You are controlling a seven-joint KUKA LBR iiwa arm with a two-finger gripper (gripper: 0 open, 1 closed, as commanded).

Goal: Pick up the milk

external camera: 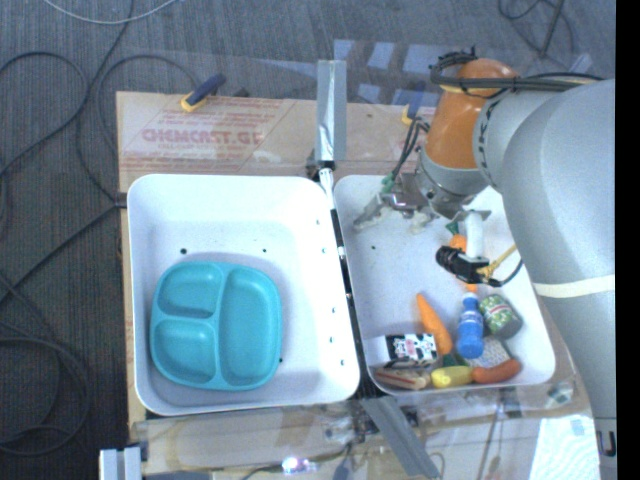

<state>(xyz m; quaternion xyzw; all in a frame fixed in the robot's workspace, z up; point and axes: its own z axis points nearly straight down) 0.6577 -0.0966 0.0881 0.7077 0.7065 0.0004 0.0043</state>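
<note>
Now lower the gripper, its fingers spread and holding nothing, squarely over the milk, clear of the carrot just beside it.

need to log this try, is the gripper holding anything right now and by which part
Nothing is held: the gripper hangs open over bare floor of the right bin, and the milk lies near the front wall.

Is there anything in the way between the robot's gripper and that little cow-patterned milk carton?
In the camera view, mostly bare white bin floor lies between the gripper and the milk carton. The orange carrot sits just right of that line, near the carton.
</note>
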